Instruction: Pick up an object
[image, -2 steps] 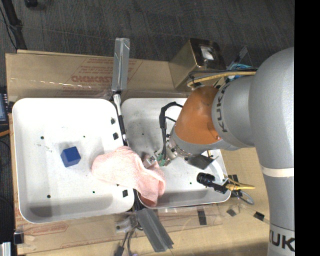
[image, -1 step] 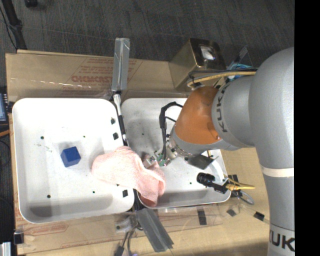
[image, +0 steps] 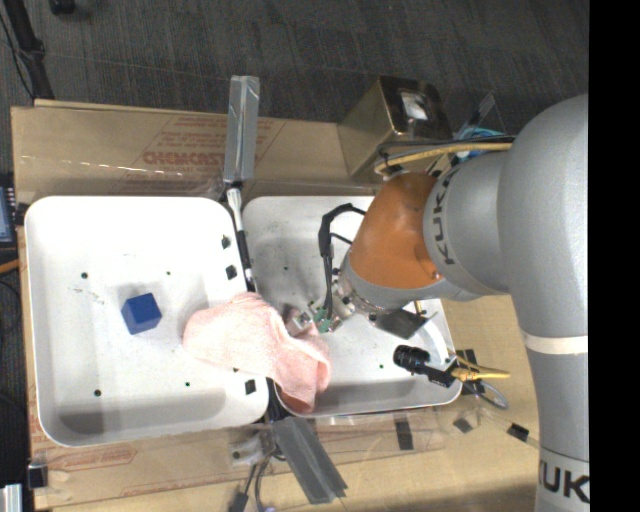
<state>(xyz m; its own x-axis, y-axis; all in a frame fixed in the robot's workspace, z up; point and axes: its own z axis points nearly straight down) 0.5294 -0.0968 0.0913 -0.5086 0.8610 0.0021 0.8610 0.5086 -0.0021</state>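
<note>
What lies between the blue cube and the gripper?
In the camera view, a pink cloth lies between blue cube and gripper, draped over the bins where they meet.

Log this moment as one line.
gripper: low in right bin, at edge of pink cloth | pink cloth: draped over the rims between both bins | blue cube: left bin, apart from cloth | grasp: unconfirmed

One camera sat high above the worktop and looked down at a slant. It was far enough to see the hand, the bin under it and the other bin beside it.
</note>
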